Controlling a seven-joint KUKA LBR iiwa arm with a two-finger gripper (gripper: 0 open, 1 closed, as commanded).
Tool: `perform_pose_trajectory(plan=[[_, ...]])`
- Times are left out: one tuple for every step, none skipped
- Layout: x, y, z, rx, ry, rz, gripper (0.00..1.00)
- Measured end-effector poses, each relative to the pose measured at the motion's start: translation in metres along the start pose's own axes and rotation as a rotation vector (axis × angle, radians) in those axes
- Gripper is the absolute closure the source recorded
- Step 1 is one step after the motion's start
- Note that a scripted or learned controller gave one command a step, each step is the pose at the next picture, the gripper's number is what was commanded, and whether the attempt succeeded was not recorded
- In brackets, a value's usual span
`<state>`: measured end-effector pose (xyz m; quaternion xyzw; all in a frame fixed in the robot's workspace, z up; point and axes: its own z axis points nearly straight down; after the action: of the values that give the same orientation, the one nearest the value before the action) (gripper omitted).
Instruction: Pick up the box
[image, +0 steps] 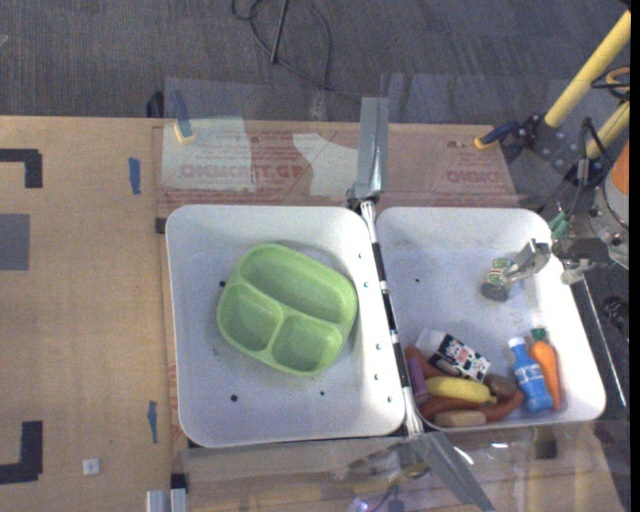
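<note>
my gripper (505, 275) hangs low over the right bin (440, 240), well up from the box (458, 353); can't tell how it's set

box lies tilted in the lower part of the right bin; banana (460, 389) just below it; blue bottle (531, 377) and carrot (546, 364) to its right; green divided plate (287, 309) sits in the left bin (200, 400), across the divider from the box
</note>
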<state>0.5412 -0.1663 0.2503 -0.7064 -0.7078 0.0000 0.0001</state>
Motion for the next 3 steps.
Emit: perform_pose_trajectory(plan=[[0.056, 0.055, 0.158, -0.003, -0.001, -0.136, 0.0], [-0.019, 0.126, -0.032, -0.003, -0.003, 0.047, 0.0], [0.019, 0.007, 0.041, 0.0, 0.0, 0.04, 0.0]])
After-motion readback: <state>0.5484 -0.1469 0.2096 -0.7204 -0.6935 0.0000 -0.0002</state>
